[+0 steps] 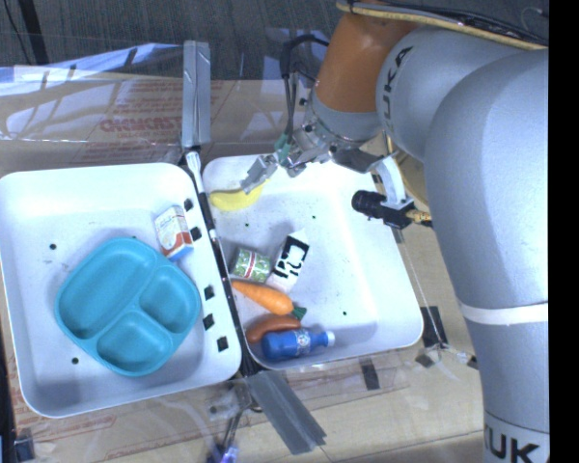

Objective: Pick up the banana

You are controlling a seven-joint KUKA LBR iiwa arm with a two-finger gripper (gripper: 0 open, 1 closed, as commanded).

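Reaching in over the right bin point(386, 297), the gripper point(261, 174) hangs at that bin's far left corner, directly above the banana point(234, 199). The banana lies on the bin floor against the far wall, close to the divider between the two bins, its long axis running roughly left to right across the view with a slight upward curve at the end nearest the fingers. That end sits just under the fingertips, perhaps touching them; the rest of the fruit stretches away toward the divider. Whether the fingers are apart or together cannot be made out from this angle, and nothing shows the banana clamped between them. Judging by this, the grasp is not yet secured: the fingers would need to straddle the banana across its short width, shifting slightly toward the divider to meet its middle.
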